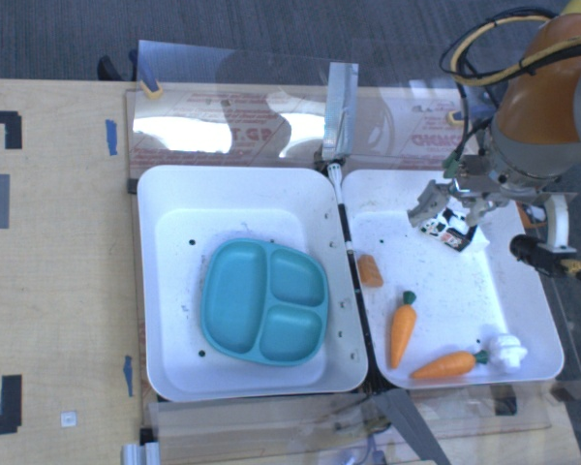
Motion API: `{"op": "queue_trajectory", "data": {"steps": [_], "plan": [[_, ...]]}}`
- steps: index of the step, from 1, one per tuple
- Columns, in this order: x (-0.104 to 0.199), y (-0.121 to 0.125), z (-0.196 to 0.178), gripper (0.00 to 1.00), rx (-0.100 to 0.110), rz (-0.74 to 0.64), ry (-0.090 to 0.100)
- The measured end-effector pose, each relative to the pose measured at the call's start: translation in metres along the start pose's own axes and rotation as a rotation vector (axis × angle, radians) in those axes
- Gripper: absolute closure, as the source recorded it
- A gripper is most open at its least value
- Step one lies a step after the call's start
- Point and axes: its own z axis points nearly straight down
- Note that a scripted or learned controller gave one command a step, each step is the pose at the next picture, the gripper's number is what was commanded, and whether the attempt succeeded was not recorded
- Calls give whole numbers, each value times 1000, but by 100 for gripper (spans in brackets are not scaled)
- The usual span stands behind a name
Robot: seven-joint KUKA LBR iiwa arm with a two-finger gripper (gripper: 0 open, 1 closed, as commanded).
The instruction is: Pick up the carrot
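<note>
Gripper (443,213) hangs open and empty over the right white bin's (523,289) far end. Nothing is picked yet. Two orange toy carrots (402,330) lie near the front.

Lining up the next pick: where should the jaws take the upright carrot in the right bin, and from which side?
Grip the carrot across its thick upper orange body, just below the green top, coming straight down from above. It lies flat and apart from the second carrot and the small orange piece, so both long sides look free, probably.
</note>
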Motion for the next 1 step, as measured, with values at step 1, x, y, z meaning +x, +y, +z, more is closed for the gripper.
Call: {"op": "queue_trajectory", "data": {"steps": [1], "plan": [[-9, -97, 123, 0, 7, 117, 1]]}}
